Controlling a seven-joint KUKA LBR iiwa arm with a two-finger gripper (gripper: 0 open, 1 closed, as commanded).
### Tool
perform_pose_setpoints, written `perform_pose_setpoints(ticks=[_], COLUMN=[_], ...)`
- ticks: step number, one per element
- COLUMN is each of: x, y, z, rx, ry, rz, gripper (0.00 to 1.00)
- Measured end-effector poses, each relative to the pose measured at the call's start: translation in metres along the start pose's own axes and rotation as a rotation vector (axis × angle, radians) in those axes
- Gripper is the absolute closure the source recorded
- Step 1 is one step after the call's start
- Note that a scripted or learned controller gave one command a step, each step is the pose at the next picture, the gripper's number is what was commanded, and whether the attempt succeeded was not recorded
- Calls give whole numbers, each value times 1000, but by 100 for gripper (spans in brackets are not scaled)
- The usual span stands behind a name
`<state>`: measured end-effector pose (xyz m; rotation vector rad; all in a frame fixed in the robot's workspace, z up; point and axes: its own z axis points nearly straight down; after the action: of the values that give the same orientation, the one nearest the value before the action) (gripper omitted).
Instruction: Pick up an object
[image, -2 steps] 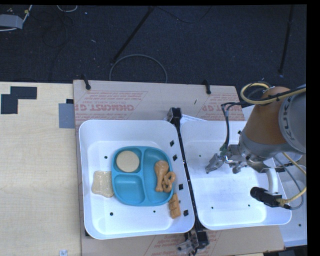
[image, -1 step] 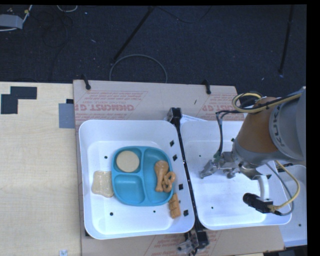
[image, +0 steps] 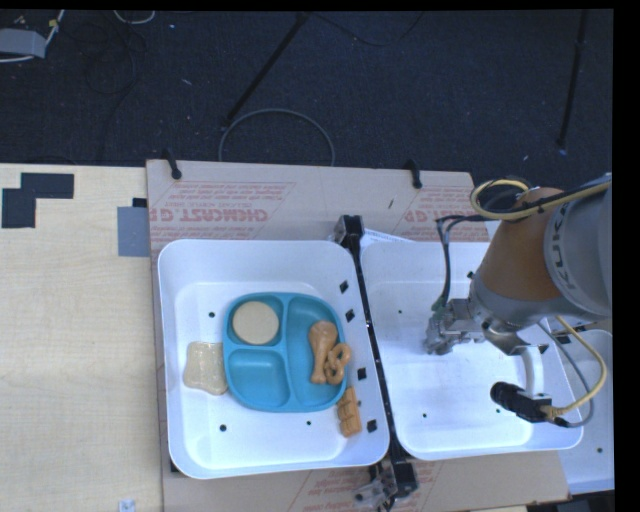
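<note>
In the left bin (image: 190, 270) lies a blue divided plate (image: 268, 385). A round tan cookie (image: 255, 322) sits in the plate's upper left section, and a brown pretzel-like piece (image: 328, 352) lies in its right section. A pale bread-like slice (image: 205, 368) rests on the bin floor left of the plate. A small brown piece (image: 348, 412) lies just off the plate's lower right corner. My gripper (image: 438, 338) hangs low over the floor of the right bin (image: 450, 430), at its middle left, far from all these objects.
A black divider (image: 362, 340) runs between the two bins. Cables loop around the arm (image: 530, 270) at the right, and a black part (image: 520, 402) juts over the right bin's lower right. Light wooden bench surface lies to the left.
</note>
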<state>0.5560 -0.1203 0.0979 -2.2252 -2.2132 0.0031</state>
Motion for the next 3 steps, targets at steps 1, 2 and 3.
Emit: perform_pose_setpoints(ticks=[1, 2, 3], x=[5, -6, -6], y=[2, 7, 7], z=[-61, -115, -107], rx=[-6, -6, 0], ry=[-1, -2, -1], rz=[-6, -5, -5], gripper=[100, 100, 100])
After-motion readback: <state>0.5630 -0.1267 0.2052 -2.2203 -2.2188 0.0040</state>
